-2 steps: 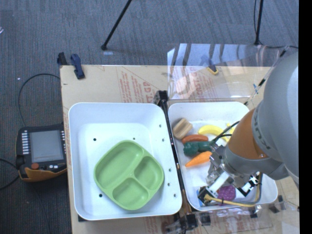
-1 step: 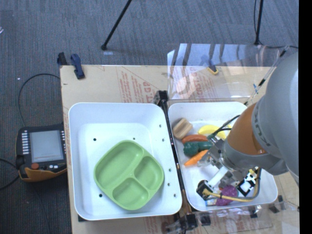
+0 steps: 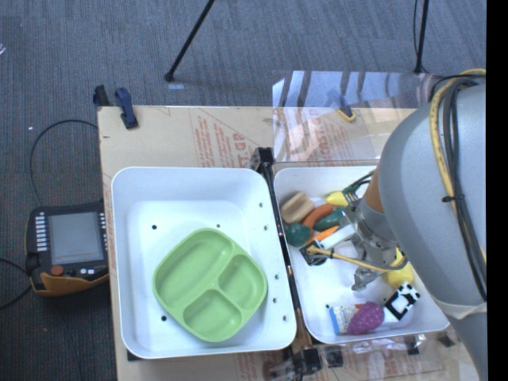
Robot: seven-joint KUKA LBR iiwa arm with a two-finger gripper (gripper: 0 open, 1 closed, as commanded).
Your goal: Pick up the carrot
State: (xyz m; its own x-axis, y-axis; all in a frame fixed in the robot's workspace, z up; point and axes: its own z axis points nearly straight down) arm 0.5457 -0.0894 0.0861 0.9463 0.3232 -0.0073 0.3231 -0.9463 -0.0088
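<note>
Floor: dark grey carpet around the desk; tripod legs point(image 3: 194, 32) stand on it beyond the desk's far edge.
Pendant: a handheld control unit point(image 3: 67, 247) with a grey screen lies on the floor off the desk's left edge, its cable looping away behind it.
Desk: brown board top point(image 3: 198, 137) with red printed lettering; a blue clamp point(image 3: 125, 106) sits at its far left corner.
Left bin: shallow white bin point(image 3: 135, 292) on the left half of the desk, holding a green divided plate point(image 3: 209, 284) toward its near right part.
Right bin: white bin point(image 3: 317, 320) just beside the left bin, their edges touching along the middle of the desk.
Carrot: orange carrot point(image 3: 320, 215) in the far left part of the right bin, among a tan bread-like piece point(image 3: 294, 206), a dark green item point(image 3: 298, 233) and a yellow item point(image 3: 338, 198).
Near corner items: purple grape bunch point(image 3: 366, 317) and a black-and-white marker block point(image 3: 402, 300) by the right bin's near edge.
Arm: large grey body point(image 3: 432, 189) over the right bin's right side.
Hand: metal hand point(image 3: 367, 275) low over the middle of the right bin, apart from the carrot; how far it is parted cannot be told, and nothing is seen in it.
</note>
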